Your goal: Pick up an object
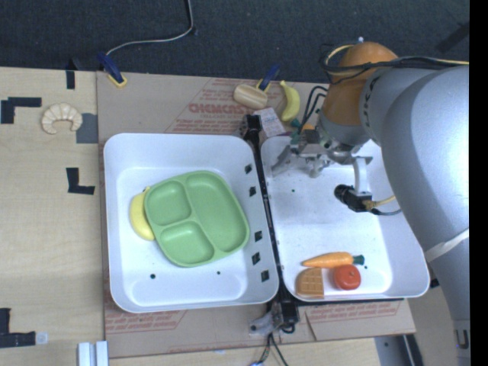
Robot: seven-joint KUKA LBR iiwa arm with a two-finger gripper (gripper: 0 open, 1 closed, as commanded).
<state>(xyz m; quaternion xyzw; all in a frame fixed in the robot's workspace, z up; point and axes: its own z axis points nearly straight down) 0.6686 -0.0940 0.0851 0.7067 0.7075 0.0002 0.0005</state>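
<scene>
My gripper (299,158) hangs low over the far left corner of the right bin (396,250), close to the divider between the bins, with nothing seen in it. An orange carrot (328,261), a red tomato (347,277) and a tan waffle piece (310,282) lie together at the near edge of the right bin, well below the gripper. In the left bin (122,166) a green divided plate (197,218) rests partly over a yellow banana (139,216).
Beyond the bins on the cardboard lie a bread roll (250,95) and a second banana (290,101), just above the gripper. A croissant (61,117) sits on the bench at far left. The arm's grey body (427,151) covers the right bin's far right side.
</scene>
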